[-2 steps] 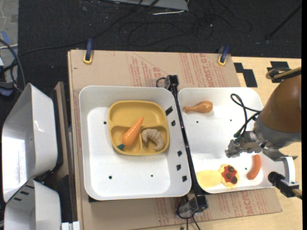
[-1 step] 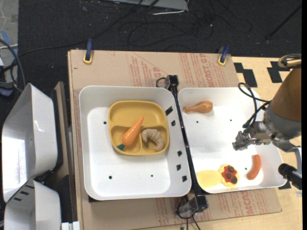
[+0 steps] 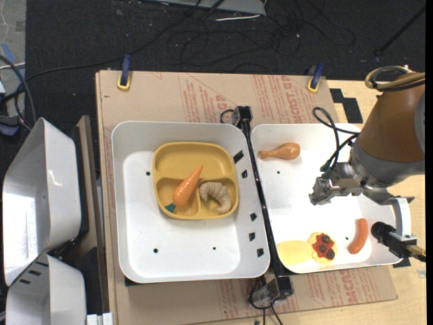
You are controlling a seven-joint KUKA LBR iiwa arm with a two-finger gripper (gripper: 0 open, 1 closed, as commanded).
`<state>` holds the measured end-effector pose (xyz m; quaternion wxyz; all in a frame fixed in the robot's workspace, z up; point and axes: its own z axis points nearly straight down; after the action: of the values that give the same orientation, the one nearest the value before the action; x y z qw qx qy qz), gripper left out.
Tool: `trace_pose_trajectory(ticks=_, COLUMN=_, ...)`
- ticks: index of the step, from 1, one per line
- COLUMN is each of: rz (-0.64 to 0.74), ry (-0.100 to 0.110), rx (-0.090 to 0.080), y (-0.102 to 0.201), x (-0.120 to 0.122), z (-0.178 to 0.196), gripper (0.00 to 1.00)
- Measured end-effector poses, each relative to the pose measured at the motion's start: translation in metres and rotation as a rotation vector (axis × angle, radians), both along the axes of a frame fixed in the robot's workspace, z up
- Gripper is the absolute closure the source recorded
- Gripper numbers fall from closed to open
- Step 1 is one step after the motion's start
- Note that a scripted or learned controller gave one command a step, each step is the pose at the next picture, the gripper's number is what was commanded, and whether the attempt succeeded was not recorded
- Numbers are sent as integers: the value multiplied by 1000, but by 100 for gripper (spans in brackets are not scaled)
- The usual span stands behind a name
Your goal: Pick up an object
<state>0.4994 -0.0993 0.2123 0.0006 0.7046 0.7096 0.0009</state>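
Over the right bin our end effector hovers, grip state indiscernible. Nearest candidates: sausage and drumstick, both lying free. We should centre squarely above one before descending.

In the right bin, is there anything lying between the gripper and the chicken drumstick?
No. In the camera view, only bare white bin floor separates the gripper from the chicken drumstick.

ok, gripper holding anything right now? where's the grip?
Nothing visibly held. The gripper hovers over bare floor of the right bin, apart from the chicken drumstick and sausage.
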Motion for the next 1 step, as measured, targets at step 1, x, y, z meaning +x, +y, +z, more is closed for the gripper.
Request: trace_pose_trajectory(ticks=1, rz=1, ry=1, rx=0, y=47, x=27, z=-8, gripper=100)
